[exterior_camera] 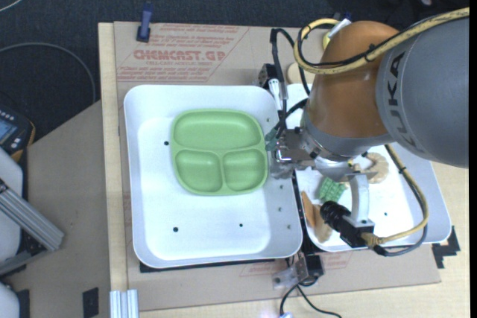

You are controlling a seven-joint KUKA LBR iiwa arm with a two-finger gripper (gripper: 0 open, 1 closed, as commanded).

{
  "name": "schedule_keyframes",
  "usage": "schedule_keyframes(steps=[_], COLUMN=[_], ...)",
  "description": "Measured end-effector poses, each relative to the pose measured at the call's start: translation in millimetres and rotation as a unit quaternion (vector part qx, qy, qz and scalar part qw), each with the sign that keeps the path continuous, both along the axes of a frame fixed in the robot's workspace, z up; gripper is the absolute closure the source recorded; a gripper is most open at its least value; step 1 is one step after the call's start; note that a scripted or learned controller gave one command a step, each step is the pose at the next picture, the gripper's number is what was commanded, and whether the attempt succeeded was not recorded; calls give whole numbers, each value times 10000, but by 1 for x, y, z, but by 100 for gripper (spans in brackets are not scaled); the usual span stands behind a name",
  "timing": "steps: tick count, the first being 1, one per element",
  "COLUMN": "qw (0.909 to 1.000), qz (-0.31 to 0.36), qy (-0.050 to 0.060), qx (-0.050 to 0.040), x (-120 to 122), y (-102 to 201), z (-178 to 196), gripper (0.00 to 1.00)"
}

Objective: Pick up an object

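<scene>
Lying in the left bin, a pale green plate with three compartments, arm covering much of the right bin, small green thing near, gripper state unclear.

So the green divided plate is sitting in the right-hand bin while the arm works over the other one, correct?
Not quite: the camera view shows the green divided plate in the left bin. The arm is over the right bin.
</scene>
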State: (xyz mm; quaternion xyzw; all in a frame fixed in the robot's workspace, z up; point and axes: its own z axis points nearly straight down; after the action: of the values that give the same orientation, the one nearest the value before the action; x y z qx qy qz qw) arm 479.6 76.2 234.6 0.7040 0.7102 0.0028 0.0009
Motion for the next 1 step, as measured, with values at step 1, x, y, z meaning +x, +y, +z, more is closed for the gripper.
schedule_keyframes(steps=[1], qw=[10000], qz=[-4], qy=[-13], qx=[9], x=[0], y=[56], z=[70], gripper=[100])
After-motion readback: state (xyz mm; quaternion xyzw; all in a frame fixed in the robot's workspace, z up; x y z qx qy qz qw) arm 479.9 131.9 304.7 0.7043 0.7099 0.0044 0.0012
